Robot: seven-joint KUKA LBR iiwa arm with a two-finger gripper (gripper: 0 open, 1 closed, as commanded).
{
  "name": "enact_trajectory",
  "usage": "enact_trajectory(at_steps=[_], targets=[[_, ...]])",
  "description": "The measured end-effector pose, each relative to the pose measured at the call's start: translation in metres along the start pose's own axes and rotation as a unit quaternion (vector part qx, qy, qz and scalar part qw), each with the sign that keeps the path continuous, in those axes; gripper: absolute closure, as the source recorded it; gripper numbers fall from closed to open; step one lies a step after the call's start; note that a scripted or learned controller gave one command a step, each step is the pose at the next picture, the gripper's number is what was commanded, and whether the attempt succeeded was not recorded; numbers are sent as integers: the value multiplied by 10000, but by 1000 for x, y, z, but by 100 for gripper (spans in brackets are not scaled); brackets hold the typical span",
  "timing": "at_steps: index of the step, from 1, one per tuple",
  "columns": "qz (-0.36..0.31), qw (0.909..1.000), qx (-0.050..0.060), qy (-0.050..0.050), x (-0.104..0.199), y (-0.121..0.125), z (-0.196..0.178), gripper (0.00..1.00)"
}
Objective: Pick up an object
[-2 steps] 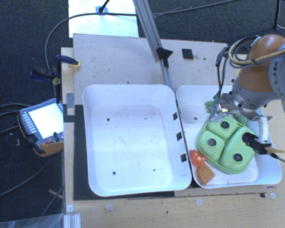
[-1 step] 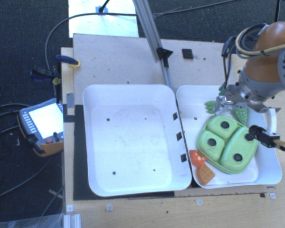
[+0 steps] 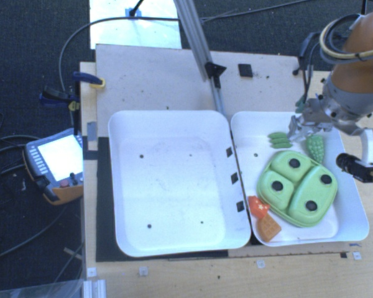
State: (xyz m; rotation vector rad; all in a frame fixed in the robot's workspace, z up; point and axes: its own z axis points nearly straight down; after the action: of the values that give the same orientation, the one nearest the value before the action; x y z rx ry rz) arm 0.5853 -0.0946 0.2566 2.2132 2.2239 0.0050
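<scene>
The right bin (image 3: pixel 354 228) holds a big light-green divided plate (image 3: pixel 298 188) with dark dots, a green pea pod (image 3: pixel 278 139) at the back left, a bumpy green piece (image 3: pixel 316 146) beside it, and an orange-red toy (image 3: pixel 258 206) with a tan waffle-like piece (image 3: pixel 268 228) at the front left. My gripper (image 3: pixel 303 128) hangs over the back of the right bin, between the pea pod and the bumpy green piece. The fingers are too small and dark to read. Nothing visibly sits between them.
The left bin (image 3: pixel 121 135) lies beside the right one, divided by a rim with black clips. A slanted metal pole (image 3: pixel 196 33) crosses the back board. A teach pendant (image 3: pixel 55 165) lies off the bench at the left.
</scene>
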Motion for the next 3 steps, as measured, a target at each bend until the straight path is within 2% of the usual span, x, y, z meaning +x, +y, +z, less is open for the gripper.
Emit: enact_trajectory(at_steps=[1,3], targets=[[-16,10000,20,7,48,-2,8,100],[-29,10000,8,18,153,15,-1,100]])
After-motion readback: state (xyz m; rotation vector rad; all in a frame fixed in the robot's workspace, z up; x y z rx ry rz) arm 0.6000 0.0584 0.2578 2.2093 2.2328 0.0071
